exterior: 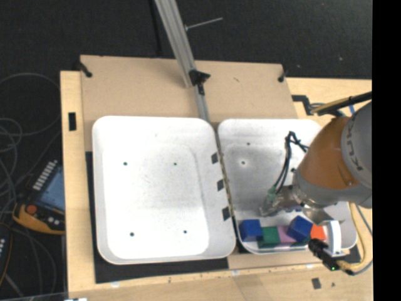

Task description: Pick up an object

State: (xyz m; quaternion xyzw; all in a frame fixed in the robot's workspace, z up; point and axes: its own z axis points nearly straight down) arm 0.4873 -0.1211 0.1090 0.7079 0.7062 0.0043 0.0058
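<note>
The gripper (270,207) hangs low in the right bin (250,137); whether it is released or clenched I cannot tell. At its six o'clock lie small blocks, probably light and rigid. The blue block (250,229) offers flat opposite faces to pinch.

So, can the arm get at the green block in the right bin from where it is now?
Probably yes: the green block lies uncovered near the front wall, between a blue block and a purple one, just below the claw.

blue block (250,229) | green block (270,236) | purple block (287,234) | second blue block (300,228) | orange block (317,232) | right bin's near edge
</note>
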